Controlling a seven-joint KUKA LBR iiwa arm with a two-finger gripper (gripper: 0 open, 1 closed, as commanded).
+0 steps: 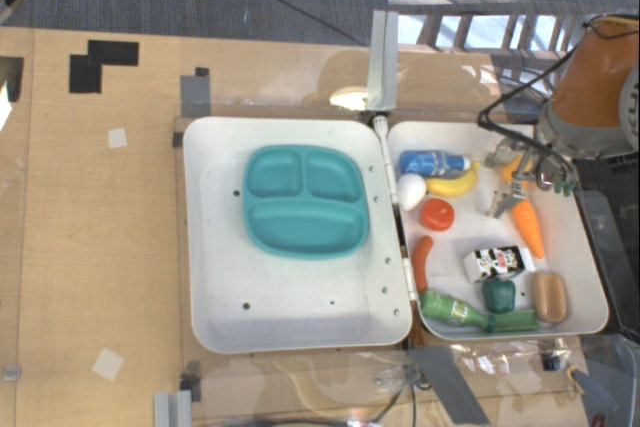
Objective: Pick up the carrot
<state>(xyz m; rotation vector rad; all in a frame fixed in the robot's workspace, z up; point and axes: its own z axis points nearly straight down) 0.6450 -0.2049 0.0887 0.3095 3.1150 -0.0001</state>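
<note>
The carrot point(529, 229) is orange with a green top and lies at a slant in the right bin point(594, 267), near its right wall. My gripper point(510, 189) hangs directly over the carrot's upper, leafy end, at or just above it. The grey wrist with its orange band point(596, 83) comes in from the upper right. The gripper's metal body hides the carrot's top, so I cannot make out whether it is gripped.
The right bin also holds a blue bottle point(432, 162), banana point(452, 183), white egg point(411, 190), red tomato point(437, 213), red chili point(422, 261), black-and-white box point(497, 262), green bottle point(455, 310) and bread roll point(548, 297). A teal divided plate point(305, 200) sits in the left bin point(215, 305).
</note>
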